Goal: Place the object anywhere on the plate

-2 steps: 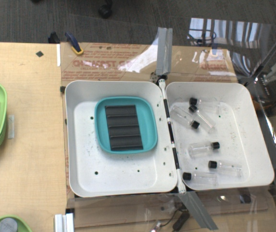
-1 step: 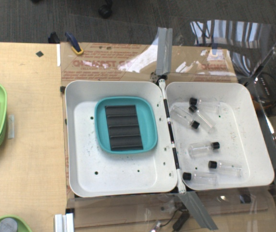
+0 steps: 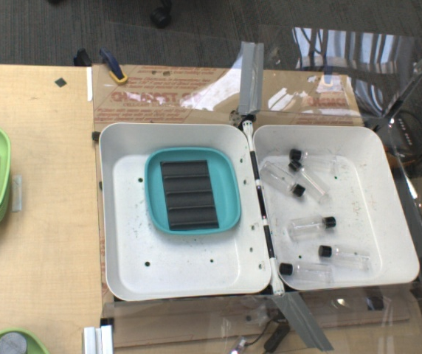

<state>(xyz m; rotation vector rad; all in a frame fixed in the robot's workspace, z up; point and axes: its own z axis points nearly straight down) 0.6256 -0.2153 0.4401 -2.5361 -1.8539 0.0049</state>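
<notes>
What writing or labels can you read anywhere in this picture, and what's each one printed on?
No text reads clearly.
The brown cardboard sheet behind the two bins carries lines of red print, too small and blurred to read.
The teal plate, the dark ridged block on it and the clear vials with black caps in the right bin bear no visible lettering.

The plate lies in the left bin; vials lie scattered in the right bin.
</notes>
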